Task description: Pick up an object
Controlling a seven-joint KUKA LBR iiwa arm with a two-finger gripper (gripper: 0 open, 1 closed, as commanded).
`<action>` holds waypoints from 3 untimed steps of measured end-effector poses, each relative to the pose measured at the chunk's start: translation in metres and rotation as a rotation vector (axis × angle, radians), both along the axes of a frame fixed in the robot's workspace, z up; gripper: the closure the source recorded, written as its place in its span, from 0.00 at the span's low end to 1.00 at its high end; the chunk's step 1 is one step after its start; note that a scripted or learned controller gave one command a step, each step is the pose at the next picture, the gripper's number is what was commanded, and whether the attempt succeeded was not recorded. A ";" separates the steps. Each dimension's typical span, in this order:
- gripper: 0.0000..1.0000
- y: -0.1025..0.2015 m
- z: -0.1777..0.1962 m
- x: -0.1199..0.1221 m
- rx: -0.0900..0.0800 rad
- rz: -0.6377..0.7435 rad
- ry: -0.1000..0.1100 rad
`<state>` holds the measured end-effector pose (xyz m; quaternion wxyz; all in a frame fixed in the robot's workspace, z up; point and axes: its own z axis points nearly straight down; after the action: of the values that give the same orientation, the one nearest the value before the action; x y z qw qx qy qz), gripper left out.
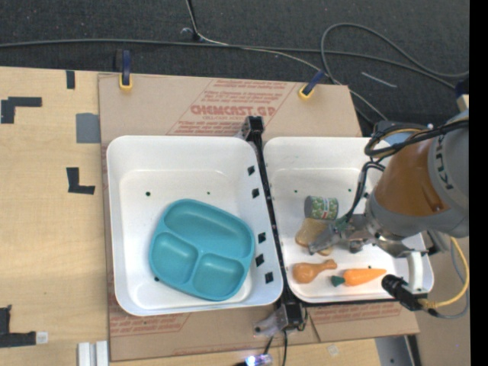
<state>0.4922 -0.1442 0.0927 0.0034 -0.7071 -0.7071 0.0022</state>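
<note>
Camera view, pincer [329, 239] over right bin [305, 152], can [321, 207], carrot [358, 277] beside

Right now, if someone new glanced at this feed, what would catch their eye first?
Probably the teal divided tray, lying alone in the left bin. Next, the grey and orange arm reaching into the right bin, its end effector down by a tan toy and a small green can. Along that bin's near edge lie a toy drumstick and a carrot.
</note>
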 end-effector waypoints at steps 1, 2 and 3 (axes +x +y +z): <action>1.00 0.001 0.014 0.002 0.001 0.002 -0.003; 1.00 0.010 0.072 0.001 -0.002 0.002 -0.012; 1.00 0.010 0.120 0.002 -0.003 0.002 -0.012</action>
<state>0.4945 -0.1344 0.2124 -0.0020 -0.7065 -0.7077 -0.0010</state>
